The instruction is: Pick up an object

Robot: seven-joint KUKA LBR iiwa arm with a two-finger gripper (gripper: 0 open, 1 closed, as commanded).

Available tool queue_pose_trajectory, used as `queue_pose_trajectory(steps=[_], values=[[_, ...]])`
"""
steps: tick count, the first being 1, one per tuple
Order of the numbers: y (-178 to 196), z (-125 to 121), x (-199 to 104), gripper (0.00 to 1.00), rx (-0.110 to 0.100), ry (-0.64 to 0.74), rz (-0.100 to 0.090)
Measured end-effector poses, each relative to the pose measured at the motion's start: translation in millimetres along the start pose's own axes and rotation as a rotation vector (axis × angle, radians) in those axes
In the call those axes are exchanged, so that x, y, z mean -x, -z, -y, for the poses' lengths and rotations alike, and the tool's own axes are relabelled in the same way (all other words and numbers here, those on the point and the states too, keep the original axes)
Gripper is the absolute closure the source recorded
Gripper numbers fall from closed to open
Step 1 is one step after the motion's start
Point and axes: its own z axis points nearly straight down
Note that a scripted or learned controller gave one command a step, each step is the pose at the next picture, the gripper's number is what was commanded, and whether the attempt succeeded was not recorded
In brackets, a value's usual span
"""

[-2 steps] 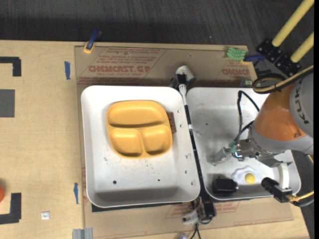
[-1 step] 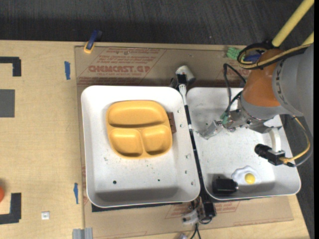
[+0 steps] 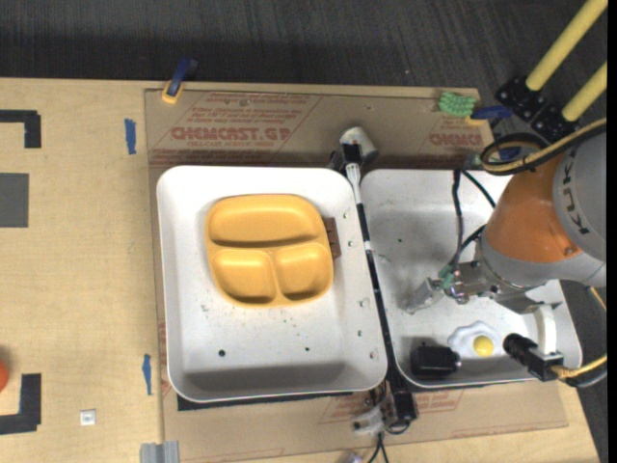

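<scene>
Gripper (image 3: 429,294) is low over the middle of the right bin (image 3: 405,201), above bare white floor. Can't tell how far open it is from this angle, and nothing visible in its grasp. The arm (image 3: 525,230) comes in from the right and covers that side of the bin.

Closest pick candidates sit just nearward: a fried-egg toy (image 3: 476,340) lying flat by the near wall, and a black block (image 3: 434,360) left of it, close to the near-left corner. Neither touches the gripper.

My read: no pick yet, tool is offset from both. The egg is flat, so little to pinch; the block looks like the better grab, though the corner walls crowd the approach.

The left bin (image 3: 183,258) holds a yellow divided tray (image 3: 270,249), upside up, well apart from the gripper and probably too wide to grasp.
</scene>
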Motion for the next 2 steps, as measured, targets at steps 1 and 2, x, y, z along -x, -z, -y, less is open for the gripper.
queue_pose_trajectory(steps=[1,2], values=[[100.2,-58.0,-64.2,0.0,0.003,0.135,0.001],[99.4,10.6,-74.1,0.0,-0.002,-0.241,0.0]])
